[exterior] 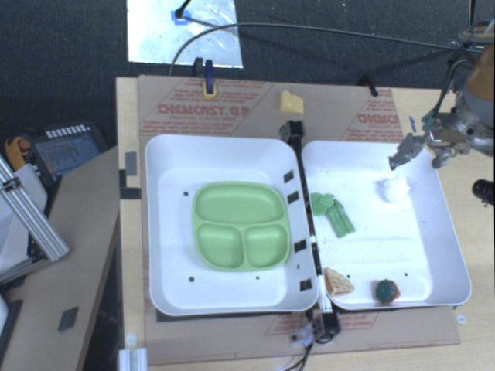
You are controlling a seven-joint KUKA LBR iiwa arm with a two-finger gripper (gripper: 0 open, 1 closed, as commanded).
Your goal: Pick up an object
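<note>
The grey arm [476, 91] comes in from the right, wrist bent downward, its gripper [424, 151] hanging with both jaws spread apart, nothing between them.

4 small things are lying in the right bin [441, 238], all below the gripper [421, 151]. A white lump [394, 189] is sitting nearest, just below the fingers and apart from them. A green leafy piece [332, 212] is lying farther down-left, slanted. A tan wedge [338, 283] and a round green-and-red ball [386, 290] are resting farthest off.
</note>
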